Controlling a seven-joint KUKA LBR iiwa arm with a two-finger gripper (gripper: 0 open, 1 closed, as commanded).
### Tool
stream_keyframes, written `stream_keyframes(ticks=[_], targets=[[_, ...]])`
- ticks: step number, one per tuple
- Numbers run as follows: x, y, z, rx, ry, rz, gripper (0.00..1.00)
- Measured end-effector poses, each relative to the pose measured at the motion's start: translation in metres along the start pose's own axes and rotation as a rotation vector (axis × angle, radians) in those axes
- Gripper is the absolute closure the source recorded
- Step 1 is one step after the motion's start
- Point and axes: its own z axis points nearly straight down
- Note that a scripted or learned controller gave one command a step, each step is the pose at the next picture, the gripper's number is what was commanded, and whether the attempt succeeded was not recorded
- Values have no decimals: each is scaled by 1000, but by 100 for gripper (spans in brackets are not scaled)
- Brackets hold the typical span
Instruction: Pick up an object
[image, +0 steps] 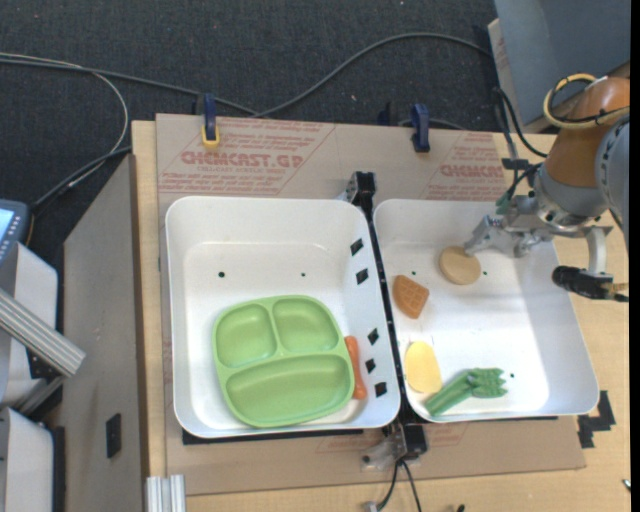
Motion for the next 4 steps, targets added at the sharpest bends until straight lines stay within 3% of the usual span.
stream_keyframes(ticks=[1,4], targets=[[0,2,-13,-5,-3,-2,100],[21,-2,-180,-6,-2,-1,100]])
